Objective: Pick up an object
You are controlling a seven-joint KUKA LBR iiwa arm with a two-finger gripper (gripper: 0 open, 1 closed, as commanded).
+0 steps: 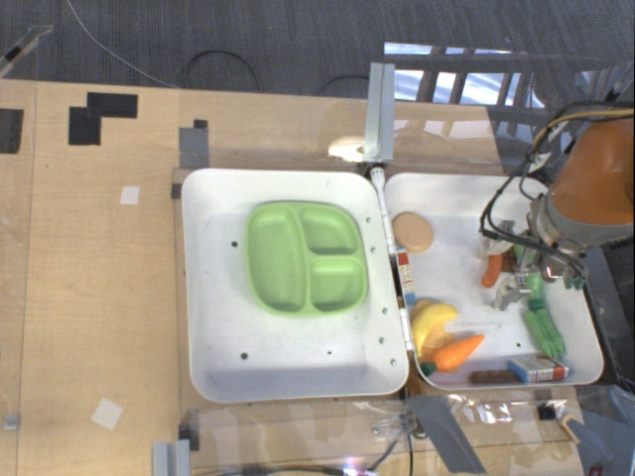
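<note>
My gripper (516, 284) hangs low over the right part of the right bin (446, 198), under the orange band of the arm. A small orange-red sausage-like piece (491, 270) lies just left of it. A green vegetable-like piece (544, 327) lies just below and to its right, its upper end partly hidden by the gripper. Whether anything sits inside the gripper cannot be made out. Further left in the same bin lie a round tan biscuit (413, 232), a yellow banana (432, 320) and an orange carrot (456, 352).
A small carton (537, 370) and a dark brown bar (488, 376) lie along the right bin's front wall. The left bin (213, 296) holds a green divided plate (304, 257). Cables loop beside the arm at the upper right.
</note>
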